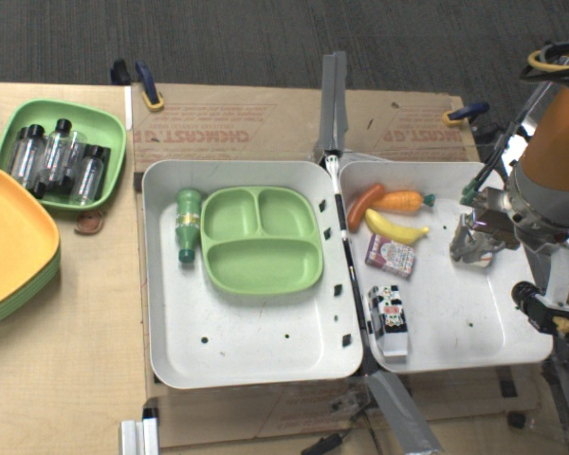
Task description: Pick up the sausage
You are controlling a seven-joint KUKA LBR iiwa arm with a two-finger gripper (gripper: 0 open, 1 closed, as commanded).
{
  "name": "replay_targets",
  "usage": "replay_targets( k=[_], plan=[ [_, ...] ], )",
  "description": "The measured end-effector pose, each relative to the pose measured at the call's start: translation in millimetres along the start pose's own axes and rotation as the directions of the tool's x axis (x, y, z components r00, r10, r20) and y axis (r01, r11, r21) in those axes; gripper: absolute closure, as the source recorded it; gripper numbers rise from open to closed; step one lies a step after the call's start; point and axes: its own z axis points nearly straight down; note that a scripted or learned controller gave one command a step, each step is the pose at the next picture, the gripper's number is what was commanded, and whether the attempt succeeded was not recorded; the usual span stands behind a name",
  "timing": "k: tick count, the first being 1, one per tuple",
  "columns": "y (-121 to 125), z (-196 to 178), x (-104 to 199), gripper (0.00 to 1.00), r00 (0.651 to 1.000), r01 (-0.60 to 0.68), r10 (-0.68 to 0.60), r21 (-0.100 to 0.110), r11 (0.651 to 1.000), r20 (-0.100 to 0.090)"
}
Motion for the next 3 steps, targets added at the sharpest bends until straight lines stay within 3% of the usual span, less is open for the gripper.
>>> replay_targets(
  k=[1, 2, 3],
  plan=[
    [25.4, 63.6, 41.4, 1.00, 0.990, 0.138, -0.138, 0.002, 0.990, -0.001],
    [25.4, 63.6, 41.3, 0.00, 0.990, 0.138, -0.138, 0.002, 0.990, -0.001],
    [23.8, 63.7, 48.4, 0.00, 0.969, 0.247, -0.247, 0.002, 0.969, -0.001]
  ],
)
